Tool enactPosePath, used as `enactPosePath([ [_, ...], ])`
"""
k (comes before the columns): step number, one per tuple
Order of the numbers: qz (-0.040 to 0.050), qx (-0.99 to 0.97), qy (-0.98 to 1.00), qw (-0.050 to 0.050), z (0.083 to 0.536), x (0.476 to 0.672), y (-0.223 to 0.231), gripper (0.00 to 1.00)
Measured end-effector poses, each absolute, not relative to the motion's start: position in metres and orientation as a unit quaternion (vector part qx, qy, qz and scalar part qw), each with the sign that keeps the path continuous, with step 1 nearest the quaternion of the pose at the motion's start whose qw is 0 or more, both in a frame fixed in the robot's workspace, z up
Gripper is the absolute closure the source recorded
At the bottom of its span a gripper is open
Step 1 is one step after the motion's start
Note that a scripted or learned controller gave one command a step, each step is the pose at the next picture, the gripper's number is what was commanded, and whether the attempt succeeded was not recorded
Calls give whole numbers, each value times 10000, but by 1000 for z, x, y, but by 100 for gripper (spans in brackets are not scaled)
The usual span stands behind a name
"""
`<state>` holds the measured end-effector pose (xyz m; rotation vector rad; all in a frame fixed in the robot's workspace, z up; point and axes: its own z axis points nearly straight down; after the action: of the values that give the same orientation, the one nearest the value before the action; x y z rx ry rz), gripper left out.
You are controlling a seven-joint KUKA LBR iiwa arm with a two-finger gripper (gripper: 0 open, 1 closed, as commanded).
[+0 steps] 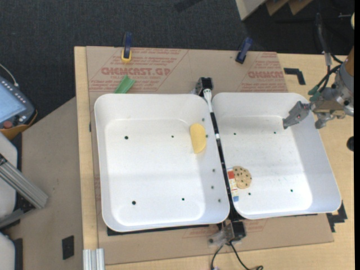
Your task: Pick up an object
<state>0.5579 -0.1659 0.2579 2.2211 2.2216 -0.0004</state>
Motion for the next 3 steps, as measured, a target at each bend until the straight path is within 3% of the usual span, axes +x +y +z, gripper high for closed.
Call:
enactPosePath([
  [1,19,7055,7087,31,242,662,-161,0],
  [2,-25,7069,7073,-51,164,609,-126,0],
  [3,-35,7080,7062,-63,105,530,-114,0],
])
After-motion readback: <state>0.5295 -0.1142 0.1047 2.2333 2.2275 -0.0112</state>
